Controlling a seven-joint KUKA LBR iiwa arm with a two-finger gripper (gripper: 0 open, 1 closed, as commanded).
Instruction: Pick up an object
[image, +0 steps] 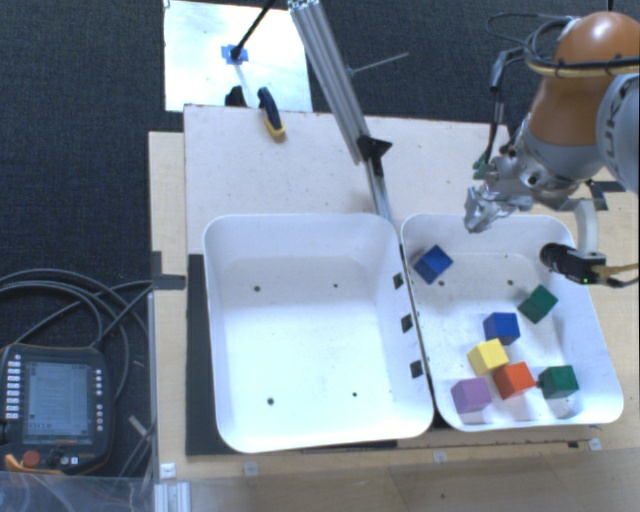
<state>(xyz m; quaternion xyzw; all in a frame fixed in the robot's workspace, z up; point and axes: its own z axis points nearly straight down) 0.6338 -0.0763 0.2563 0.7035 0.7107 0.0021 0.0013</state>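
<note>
Small coloured cubes scattered across the right-hand shallow white plastic bin (590, 400), none of them lifted: one blue cube (433, 264) alone near the bin's upper left corner, tilted on the floor; a dark green cube (538, 303) towards the right wall; a second blue cube (501, 327) just above a yellow cube (488, 356); an orange-red cube (514, 379) touching the yellow one at its lower right; a pale purple cube (471, 395) by the near rim; another green cube (558, 381) near the lower right corner. Metal two-finger pincer (482, 218) poised over the bin's far rim, above and right of the lone blue cube, apart from it, nothing visible between its tips; how far open, impossible to tell from this angle. Grey arm with orange band (585, 60) reaching in from the right. Left-hand white bin (215, 300) alongside on the pale worktop (300, 160). Black control pendant (55, 400) with cables at lower left.
</note>
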